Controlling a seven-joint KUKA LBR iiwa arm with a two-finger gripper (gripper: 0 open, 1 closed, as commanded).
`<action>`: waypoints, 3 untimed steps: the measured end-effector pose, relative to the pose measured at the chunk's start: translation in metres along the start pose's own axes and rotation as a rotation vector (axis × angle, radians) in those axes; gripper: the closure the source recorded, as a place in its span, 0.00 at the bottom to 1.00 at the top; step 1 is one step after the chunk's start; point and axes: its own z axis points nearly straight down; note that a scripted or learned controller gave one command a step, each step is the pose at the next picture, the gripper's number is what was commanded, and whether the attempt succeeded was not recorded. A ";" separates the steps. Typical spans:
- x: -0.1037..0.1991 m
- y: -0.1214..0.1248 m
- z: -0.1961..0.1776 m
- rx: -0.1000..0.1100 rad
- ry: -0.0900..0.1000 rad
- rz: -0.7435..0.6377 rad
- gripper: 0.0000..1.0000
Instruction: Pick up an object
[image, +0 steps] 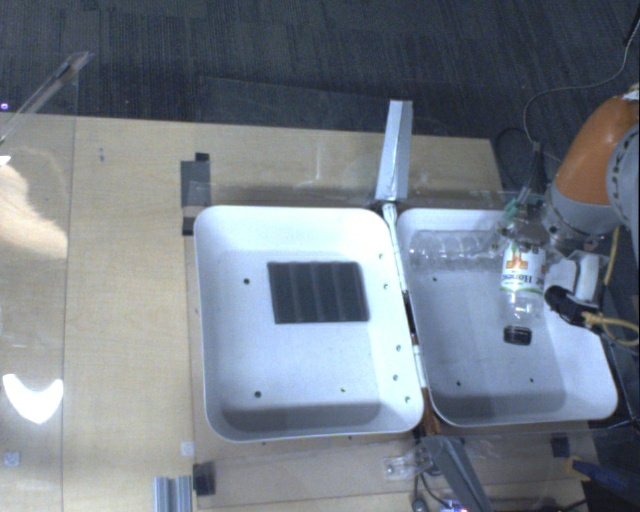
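A clear plastic bottle (519, 285) with an orange and white label is in the right bin (480, 400), standing on end with its black cap pointing down. My gripper (522, 236) reaches in from the right and is shut on the bottle's upper end, near the bin's far right corner. The cap end sits just above the bin floor. In the left bin (230, 380) a dark ridged rectangular block (317, 292) lies flat near the middle, far from the gripper.
A see-through piece of plastic (455, 250) lies along the right bin's far wall, left of the bottle. A grey upright post (395, 150) stands behind the seam between the bins. Cables and the arm's body crowd the right bin's right rim.
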 end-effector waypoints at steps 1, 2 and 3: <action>-0.002 0.005 0.000 -0.003 -0.002 -0.096 0.00; -0.004 0.013 0.001 0.010 0.003 -0.118 0.00; -0.005 0.013 0.001 0.007 0.002 -0.140 0.00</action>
